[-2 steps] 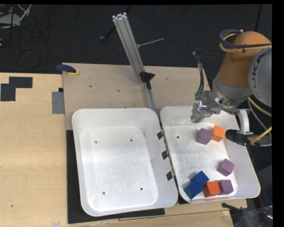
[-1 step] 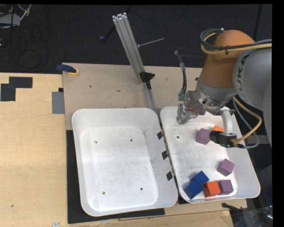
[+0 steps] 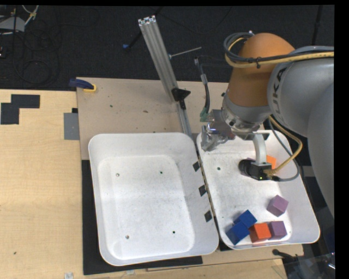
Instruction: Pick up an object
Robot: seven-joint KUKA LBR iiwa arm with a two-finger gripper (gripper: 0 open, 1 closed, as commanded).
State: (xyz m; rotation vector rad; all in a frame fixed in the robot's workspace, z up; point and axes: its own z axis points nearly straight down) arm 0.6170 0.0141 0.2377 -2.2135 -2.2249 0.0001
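Partial KUKA lettering on grey arm (image 3: 305, 92), gripper (image 3: 210, 139) over right bin (image 3: 232, 188) far left corner, open or closed unclear, blue block (image 3: 240, 226), orange block (image 3: 260, 232), purple block (image 3: 277, 229) near right

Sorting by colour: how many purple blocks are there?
2, both in the right bin: upper purple block alone, lower purple block beside the orange block. The arm may hide more.

Robotics lab, bench test cell. Heavy grey industrial arm (image 3: 305, 98) with an orange band reaches over a bare plywood surface (image 3: 125, 106). Two shallow white bins (image 3: 142, 201) sit side by side on black matting. Aluminium extrusion post (image 3: 158, 54) slants up behind them. Blue clamp (image 3: 83, 84) on the board's edge. Loose cables (image 3: 22, 13) on dark flooring beyond. Plain coloured blocks (image 3: 256, 226) lie in the bin nearer the arm.
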